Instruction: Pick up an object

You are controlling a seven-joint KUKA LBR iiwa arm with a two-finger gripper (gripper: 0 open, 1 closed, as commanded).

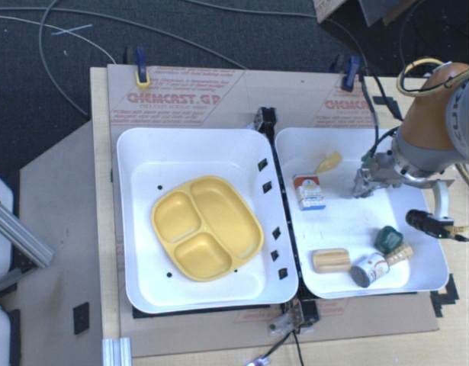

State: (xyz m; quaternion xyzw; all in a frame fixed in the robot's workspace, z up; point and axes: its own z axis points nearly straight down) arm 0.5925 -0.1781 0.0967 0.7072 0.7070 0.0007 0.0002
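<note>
- Two shallow white bins side by side on the surface (181,97): left bin (135,227), right bin (348,147).
- Grey arm (436,124) with orange band, reaching in from the right over the right bin's upper right part.
- In the left bin, a yellow three-compartment tray (207,227), lying flat near the middle.
- Hand (365,183) low over the right bin's upper area, nothing seen between the fingers; open or closed, cannot tell.
- Just left of the hand, a small red, white and blue carton (309,192); above it, a yellowish piece (327,162).
- Along the right bin's lower edge: a tan block (330,260), a small grey can (369,271) just right of it, a wooden-looking stick (400,254) near the can.
- Dark green object (388,239) just above the can, close to the stick.
</note>
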